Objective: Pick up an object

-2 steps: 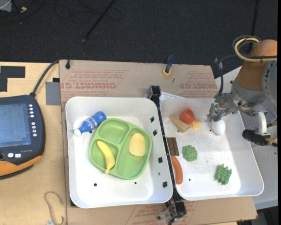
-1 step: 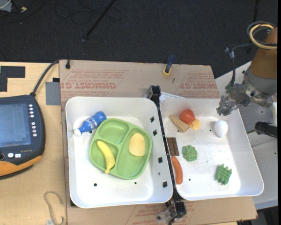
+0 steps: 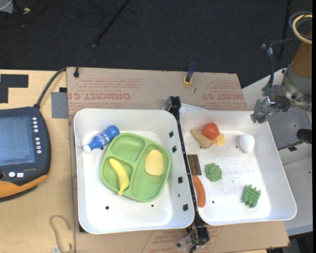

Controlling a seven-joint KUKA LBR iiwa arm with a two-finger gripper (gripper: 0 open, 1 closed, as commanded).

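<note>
Camera view: gripper [image 3: 264, 109] off right bin [image 3: 276, 157] at 1 o'clock, fingers apparently spread, holding nothing; hotdog [image 3: 199, 192] lies in bin's 8 o'clock corner, long axis pointing roughly 12 to 6, against left wall

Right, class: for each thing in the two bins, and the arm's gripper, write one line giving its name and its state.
Green plate: flat in the left bin, holding two items.
Banana: lying in the plate's left compartment.
Yellow slice: lying in the plate's right compartment.
Blue bottle: on its side beside the plate.
White egg: resting in the right bin.
Broccoli: resting in the right bin.
Gripper: above the right bin's far right corner, holding nothing visible.
</note>
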